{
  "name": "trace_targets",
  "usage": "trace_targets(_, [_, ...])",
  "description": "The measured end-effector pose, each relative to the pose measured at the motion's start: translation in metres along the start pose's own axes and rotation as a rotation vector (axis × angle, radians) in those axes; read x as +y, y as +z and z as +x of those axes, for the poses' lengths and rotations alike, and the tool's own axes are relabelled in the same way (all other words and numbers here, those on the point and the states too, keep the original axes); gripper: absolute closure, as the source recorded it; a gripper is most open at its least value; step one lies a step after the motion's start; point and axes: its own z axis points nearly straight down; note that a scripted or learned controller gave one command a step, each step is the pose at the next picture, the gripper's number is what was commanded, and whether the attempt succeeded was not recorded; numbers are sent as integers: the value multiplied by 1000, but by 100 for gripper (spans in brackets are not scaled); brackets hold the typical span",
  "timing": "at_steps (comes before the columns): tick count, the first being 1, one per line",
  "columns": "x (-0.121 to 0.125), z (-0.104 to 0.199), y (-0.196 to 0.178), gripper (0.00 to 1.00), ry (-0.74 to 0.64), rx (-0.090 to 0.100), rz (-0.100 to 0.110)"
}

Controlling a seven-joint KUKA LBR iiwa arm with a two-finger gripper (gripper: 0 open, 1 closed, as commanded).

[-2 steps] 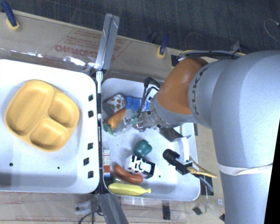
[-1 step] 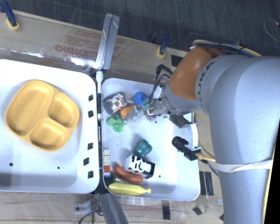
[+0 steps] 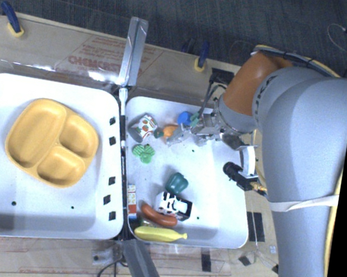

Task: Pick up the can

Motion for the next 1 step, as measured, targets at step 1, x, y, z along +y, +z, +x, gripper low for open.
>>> trace_targets(1, [1,-8,4,0,-190,7,19])
